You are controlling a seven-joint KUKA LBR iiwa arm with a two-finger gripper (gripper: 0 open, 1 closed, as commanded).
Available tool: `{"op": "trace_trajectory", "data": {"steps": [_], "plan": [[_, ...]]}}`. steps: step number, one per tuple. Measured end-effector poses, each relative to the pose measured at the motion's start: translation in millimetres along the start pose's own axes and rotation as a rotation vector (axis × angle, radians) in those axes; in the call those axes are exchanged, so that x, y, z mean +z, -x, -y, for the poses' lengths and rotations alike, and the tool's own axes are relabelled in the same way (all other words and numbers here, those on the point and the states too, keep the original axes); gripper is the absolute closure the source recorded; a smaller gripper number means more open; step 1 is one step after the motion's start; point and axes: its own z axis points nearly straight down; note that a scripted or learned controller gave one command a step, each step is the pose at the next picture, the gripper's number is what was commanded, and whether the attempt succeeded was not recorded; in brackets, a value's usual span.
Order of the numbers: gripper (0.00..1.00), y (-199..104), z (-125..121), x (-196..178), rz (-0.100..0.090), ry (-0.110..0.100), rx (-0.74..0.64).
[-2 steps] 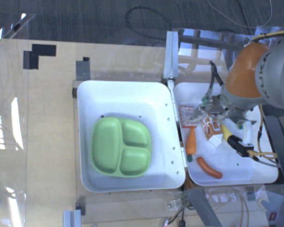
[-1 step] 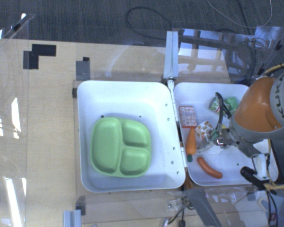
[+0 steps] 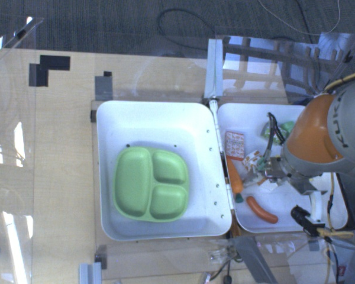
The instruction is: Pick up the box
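Across the bench (image 3: 59,176) sit two shallow white bins side by side, the left bin (image 3: 106,158) at nine o'clock of the right bin (image 3: 248,112). Over the right bin's three o'clock side hangs the grey arm (image 3: 346,117), its orange band (image 3: 310,136) bulking above the wrist and hiding much of that bin's floor. At the centre of the left bin lies a green divided tray (image 3: 149,183) with three compartments, one long one at nine o'clock and two smaller ones at three o'clock. The gripper (image 3: 265,173) reaches down near the middle of the right bin; whether its jaws are wide or narrow I cannot tell, since clutter and the wrist mask them. The box (image 3: 234,145), a small white carton with red print, lies flat at eleven o'clock of the gripper, close to the wall shared by both bins. An orange carrot (image 3: 234,179) lies at six o'clock of the box, along that same wall. A red sausage (image 3: 262,210) lies at five o'clock of the carrot. A green item (image 3: 282,128) shows at one o'clock of the gripper.
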Motion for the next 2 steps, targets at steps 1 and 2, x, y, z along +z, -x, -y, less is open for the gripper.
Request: {"op": "trace_trajectory", "data": {"steps": [1, 2], "plan": [[1.0, -4.4, -3.8, -11.0, -0.004, 0.007, -0.007], [1.0, -85.1, -49.5, -94.2, -0.007, -0.01, 0.193]]}}
